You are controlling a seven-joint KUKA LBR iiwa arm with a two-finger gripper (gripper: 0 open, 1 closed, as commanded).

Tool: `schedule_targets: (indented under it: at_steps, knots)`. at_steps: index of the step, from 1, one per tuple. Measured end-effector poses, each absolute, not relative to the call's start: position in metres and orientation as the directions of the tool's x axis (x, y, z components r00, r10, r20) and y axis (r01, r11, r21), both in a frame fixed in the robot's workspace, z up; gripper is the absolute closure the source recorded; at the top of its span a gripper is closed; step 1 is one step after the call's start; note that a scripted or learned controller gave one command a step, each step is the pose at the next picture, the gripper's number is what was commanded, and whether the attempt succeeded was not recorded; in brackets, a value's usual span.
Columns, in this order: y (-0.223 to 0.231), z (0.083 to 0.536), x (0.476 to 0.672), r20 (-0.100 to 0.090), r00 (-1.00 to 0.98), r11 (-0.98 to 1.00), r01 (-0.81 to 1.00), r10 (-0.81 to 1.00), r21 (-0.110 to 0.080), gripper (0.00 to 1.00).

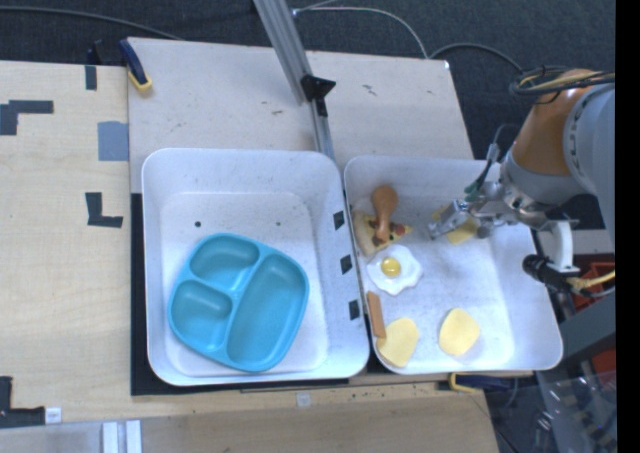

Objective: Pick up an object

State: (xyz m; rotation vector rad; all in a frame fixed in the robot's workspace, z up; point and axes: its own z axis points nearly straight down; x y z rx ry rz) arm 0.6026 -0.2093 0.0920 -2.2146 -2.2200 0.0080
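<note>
The gripper hangs low over the right bin, in its upper middle, with the arm reaching in from the right. Something small and yellow sits right at the fingertips, but whether the fingers are closed on it or merely above it cannot be told from here.

Nearest to the gripper, a little to its lower left, lies a fried egg. Just left of the gripper, against the bin's left wall, a wooden piece with a round knob rests among some yellow and red bits. Below the gripper, toward the bin's near edge, a pale yellow round slice lies flat, and a second yellow slice lies left of it, beside a thin brown stick along the left wall.

The floor of the bin directly below and to the right of the gripper is open white surface.

Farther left, past the wall where the bins meet, the left bin holds a blue divided plate in its lower part, well apart from the gripper. Beyond the bins, a metal rail slants across the bench above and left of the gripper.
</note>
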Motion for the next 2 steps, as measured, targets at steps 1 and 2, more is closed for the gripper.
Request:
schedule_targets:
  at_steps: [1, 2]
  knots:
    - [-0.21, 0.088, 0.582, -0.002, -0.001, 0.001, 1.0, 1.0, -0.002, 0.0]
    - [-0.21, 0.098, 0.583, 0.0, -0.002, 0.002, 1.0, 1.0, -0.002, 1.0]
